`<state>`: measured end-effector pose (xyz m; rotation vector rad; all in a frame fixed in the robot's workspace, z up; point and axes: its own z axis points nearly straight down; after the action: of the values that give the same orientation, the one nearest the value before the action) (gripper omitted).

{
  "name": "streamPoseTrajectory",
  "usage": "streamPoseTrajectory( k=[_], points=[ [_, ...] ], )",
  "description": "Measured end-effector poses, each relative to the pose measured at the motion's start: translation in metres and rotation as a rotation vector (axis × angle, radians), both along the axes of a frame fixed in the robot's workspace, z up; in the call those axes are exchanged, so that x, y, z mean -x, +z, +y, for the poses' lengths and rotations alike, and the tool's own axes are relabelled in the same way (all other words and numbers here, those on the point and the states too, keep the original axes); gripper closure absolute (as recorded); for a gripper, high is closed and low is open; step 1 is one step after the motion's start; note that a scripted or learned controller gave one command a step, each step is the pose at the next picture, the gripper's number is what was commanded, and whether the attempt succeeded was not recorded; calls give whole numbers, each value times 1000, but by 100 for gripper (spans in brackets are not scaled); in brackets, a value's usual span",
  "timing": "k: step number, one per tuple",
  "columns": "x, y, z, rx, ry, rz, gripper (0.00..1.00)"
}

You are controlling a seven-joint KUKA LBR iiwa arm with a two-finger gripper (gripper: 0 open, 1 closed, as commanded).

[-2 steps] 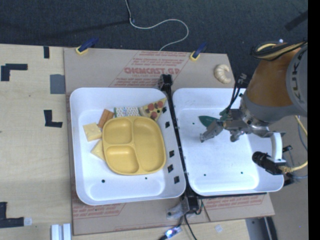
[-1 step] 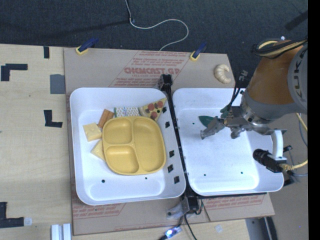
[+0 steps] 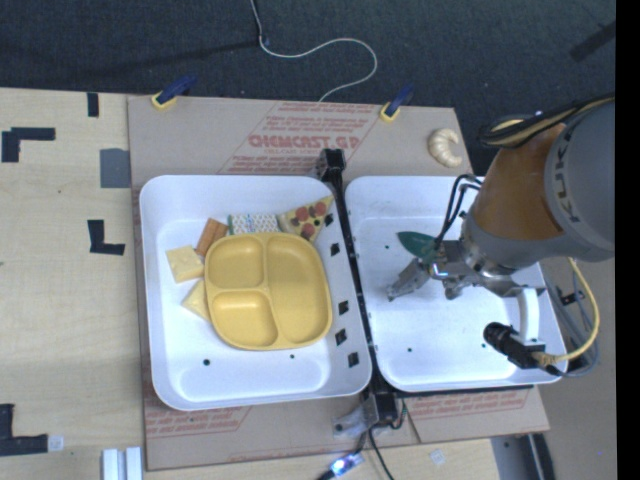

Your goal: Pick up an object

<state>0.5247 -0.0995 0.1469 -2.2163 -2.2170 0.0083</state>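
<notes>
Gripper [image 3: 412,278] hovering low in right bin [image 3: 450,368], beside dark green object [image 3: 415,240]; jaws' state: cannot tell. Approach step underway. Next: centring over green piece before closing.

The left bin [image 3: 160,298] is crowded: a yellow divided plate [image 3: 268,290] fills its middle, with small food pieces [image 3: 210,243] packed against its far and left sides. The right bin [image 3: 440,363] lies mostly bare along its near wall, though the arm [image 3: 540,193] hangs over its right half.
</notes>
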Motion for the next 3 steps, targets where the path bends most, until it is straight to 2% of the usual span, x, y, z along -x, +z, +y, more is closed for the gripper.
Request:
streamPoseTrajectory(
  k=[1,2,3],
  points=[
    [0,-61,-7,0,0,-2,0],
    [0,-62,-6,0,0,-8,0],
    [0,-52,-6,2,0,-8,100]
  ],
)
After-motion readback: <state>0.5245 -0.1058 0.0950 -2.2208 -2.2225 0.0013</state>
